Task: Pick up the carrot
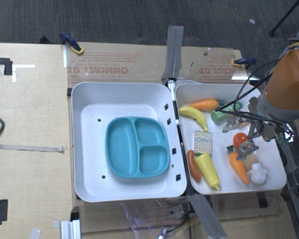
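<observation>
Hovering over the right bin, the gripper is seen just above a carrot; whether its jaws are apart cannot be told.

Shallow plastic bins were white. Three-compartment plastic tray was turquoise. Small tapered carrot was orange. Curved banana and squeeze bottle were yellow. Sausage was red-brown. Flat wooden bench was pale.

Glossy white plastic bins, a smooth matt teal plastic tray, pale wood-grain desk at nine o'clock, brown cardboard at twelve.
</observation>
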Tool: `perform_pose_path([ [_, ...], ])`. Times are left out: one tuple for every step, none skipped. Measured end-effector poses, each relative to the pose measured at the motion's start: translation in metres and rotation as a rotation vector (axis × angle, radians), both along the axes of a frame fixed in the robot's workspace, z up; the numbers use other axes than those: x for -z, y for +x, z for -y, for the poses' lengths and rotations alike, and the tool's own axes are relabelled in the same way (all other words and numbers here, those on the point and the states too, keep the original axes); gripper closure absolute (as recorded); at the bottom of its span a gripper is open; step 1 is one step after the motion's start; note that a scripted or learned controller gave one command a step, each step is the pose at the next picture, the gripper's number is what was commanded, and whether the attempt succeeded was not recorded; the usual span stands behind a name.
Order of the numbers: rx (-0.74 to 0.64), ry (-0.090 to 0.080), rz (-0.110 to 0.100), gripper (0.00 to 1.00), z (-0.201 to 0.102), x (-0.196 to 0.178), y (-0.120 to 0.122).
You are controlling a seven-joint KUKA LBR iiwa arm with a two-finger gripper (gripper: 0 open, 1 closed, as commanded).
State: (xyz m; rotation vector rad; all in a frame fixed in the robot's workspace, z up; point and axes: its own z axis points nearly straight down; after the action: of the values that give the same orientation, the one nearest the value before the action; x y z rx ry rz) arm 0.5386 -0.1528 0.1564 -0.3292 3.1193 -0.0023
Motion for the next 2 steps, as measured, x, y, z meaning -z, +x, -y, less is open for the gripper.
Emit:
perform_pose_path([
  [-0.291, -0.001, -0.001, 0.00, 0.005, 0.064, -0.026],
  [-0.065, 0.000, -0.001, 0.00, 0.012, 0.059, -0.050],
])
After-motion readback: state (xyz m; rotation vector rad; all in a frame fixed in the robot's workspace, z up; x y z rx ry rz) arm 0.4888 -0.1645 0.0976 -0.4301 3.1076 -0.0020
